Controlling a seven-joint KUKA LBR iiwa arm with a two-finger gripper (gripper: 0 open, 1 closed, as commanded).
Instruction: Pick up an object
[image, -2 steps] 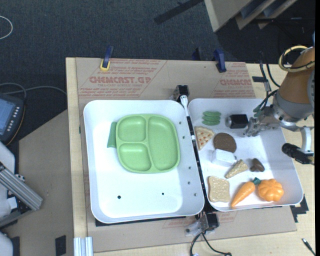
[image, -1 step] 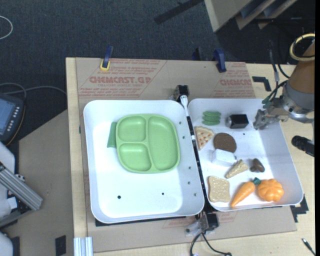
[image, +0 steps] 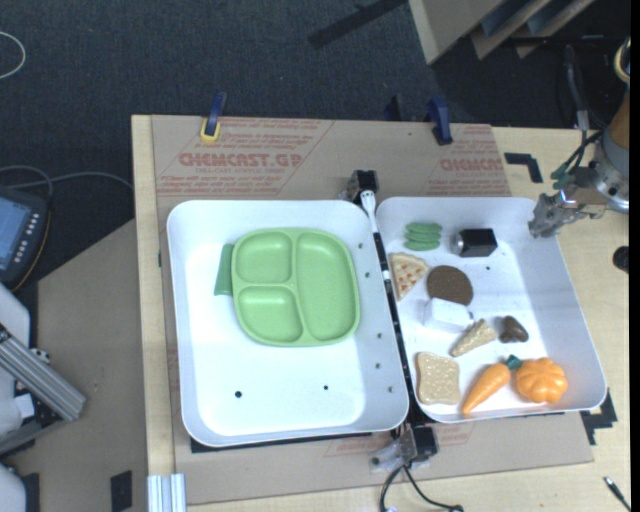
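In right bin (image: 575, 300), orange pumpkin (image: 541, 380)

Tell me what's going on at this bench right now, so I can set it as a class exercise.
A robot arm's gripper sits at the far right edge of the right bin, holding nothing. That bin holds toy food: an orange pepper, a carrot, crackers, a brown cookie, a green piece and a black block. The left bin holds a green divided plate. No pick has happened yet.
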